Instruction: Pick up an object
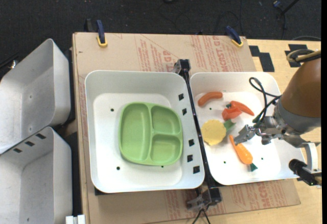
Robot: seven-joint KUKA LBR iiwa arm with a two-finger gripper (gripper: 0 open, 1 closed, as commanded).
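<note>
The right bin (265, 174) holds several toy foods: a red-orange sausage (210, 98), a red pepper (235, 110), a yellow round piece (213, 132) and an orange carrot (242, 152) with a green tip. My gripper (247, 134) hangs over the middle right of this bin, just right of the yellow piece and above the carrot. Nothing shows between its fingers. The grey arm with its orange band (306, 93) comes in from the right.
The left bin (97, 116) holds a green divided plate (150, 133). A black divider with clamps (191, 116) runs between the bins. Both bins rest on a cardboard sheet (153, 49). Two white tubs (30, 116) stand off the bench at the left.
</note>
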